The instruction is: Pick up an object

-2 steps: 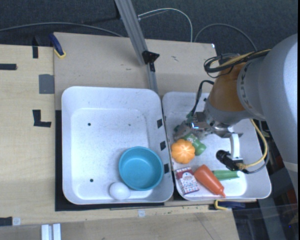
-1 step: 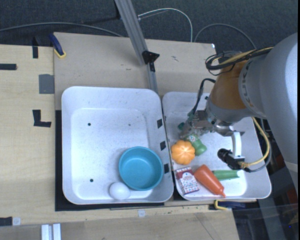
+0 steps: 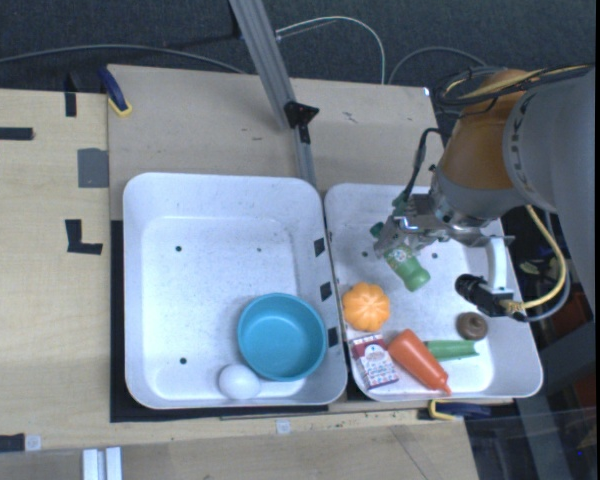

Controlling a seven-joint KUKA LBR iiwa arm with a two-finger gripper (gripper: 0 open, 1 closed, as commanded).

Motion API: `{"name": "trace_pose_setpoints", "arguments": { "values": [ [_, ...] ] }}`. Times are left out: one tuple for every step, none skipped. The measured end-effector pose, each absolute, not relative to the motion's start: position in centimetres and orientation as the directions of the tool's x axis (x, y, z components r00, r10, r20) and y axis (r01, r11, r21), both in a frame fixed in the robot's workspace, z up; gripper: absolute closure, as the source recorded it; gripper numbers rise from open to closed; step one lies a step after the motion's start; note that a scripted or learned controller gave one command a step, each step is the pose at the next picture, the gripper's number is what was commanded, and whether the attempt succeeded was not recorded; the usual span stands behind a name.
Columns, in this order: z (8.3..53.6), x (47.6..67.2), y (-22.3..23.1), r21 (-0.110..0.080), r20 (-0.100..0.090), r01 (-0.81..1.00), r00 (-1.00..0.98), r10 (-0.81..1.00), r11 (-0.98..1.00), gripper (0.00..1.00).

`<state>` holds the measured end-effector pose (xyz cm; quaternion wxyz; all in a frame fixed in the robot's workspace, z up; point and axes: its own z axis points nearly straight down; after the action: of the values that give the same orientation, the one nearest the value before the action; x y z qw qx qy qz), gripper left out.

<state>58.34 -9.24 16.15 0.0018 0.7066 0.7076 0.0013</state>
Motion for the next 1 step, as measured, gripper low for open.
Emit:
{"name": "trace_pose_setpoints", "arguments": {
  "values": [
    [20.87,58.63,-8.32,0.004,0.0,1.0,-0.002,1.0,0.002,1.0]
  ]
}}
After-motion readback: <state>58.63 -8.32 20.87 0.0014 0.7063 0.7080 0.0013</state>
